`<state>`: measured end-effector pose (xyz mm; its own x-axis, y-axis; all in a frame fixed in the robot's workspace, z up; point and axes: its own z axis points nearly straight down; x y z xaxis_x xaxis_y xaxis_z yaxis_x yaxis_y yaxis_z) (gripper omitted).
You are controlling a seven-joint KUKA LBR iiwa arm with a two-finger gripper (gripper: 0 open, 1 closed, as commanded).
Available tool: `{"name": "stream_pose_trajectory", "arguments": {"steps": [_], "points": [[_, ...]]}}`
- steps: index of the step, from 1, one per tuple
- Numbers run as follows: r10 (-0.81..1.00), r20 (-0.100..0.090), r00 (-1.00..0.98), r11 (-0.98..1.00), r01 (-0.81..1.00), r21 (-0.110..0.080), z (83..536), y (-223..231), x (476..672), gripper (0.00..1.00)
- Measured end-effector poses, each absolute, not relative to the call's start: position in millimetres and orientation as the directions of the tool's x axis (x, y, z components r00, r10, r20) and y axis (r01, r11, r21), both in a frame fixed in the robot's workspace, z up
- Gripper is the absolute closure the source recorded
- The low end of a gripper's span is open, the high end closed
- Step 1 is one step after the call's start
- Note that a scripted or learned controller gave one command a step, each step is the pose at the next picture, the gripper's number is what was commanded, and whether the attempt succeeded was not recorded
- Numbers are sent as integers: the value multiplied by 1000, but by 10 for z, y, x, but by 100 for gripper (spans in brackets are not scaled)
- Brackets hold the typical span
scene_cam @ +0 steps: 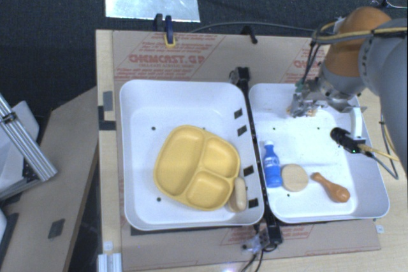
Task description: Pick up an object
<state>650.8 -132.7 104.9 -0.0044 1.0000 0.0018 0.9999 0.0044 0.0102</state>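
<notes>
Seemingly nothing is picked up yet: the jaws [301, 106] hang low over the far end of the right bin [376, 200], and whether they are apart or together I cannot tell. Well short of them lie the candidates, a blue bottle [271, 165] pointing its cap away from the camera, long axis along the divider, a round wooden disc [295, 178] beside it, and a wooden pestle-like piece [331, 186] lying slantwise.

Gripper [303, 106] hovering over the right bin's [376, 200] far corner. Blue bottle [271, 165], round wooden disc [295, 178], wooden spoon [330, 186] lying there; yellow divided plate [196, 167] lying in left bin [137, 137].
</notes>
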Motion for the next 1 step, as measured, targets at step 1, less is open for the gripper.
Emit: {"name": "stream_pose_trajectory", "arguments": {"steps": [1], "points": [[1000,-1,-5,5,1000,7,1582,-1316,6627,100]]}}
